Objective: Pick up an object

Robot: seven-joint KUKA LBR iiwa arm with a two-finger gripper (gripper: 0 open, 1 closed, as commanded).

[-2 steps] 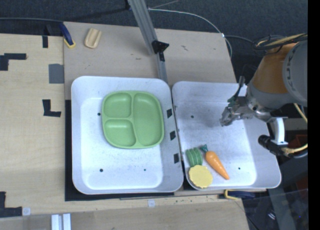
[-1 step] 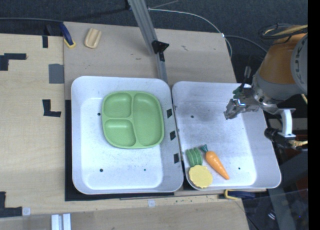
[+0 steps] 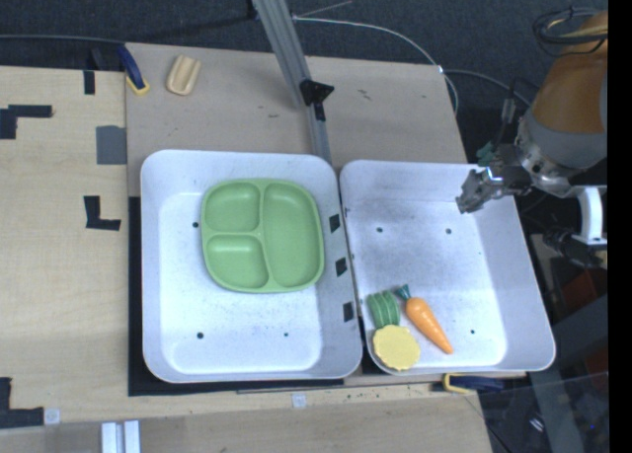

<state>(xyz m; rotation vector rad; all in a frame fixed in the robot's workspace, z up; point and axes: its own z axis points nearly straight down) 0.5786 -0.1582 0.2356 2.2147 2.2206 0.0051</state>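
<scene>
Toy carrot [image 3: 430, 325], orange and tapered with a green top, lies flat in the right bin [image 3: 494, 244] near its front-left corner, tip pointing toward the front right. Just left of it sits a green ribbed piece [image 3: 383, 309], looks like a plastic vegetable, though it's too small to name for sure. A round yellow disc [image 3: 396, 347] sits right at the front rim, touching or nearly touching both. Rest of that bin floor is bare white plastic, speckled with dark scuffs and a few small drain holes

Left bin [image 3: 168, 273] holds one thing: a pale green divided plate [image 3: 263, 235], rounded-square, three compartments, matte plastic, lying flat toward the back. Both bins are shallow, white, with rounded corners, and butt together at the middle

Gripper [image 3: 474, 189] hangs over the back-right part of the right bin, well apart from the carrot group, nothing between its fingers. Can't tell how wide the fingers are set, they read as one dark cluster at this angle

Bench [image 3: 59, 273] is light wood. A small tan block [image 3: 183, 75] lies at the back, behind the left bin
</scene>
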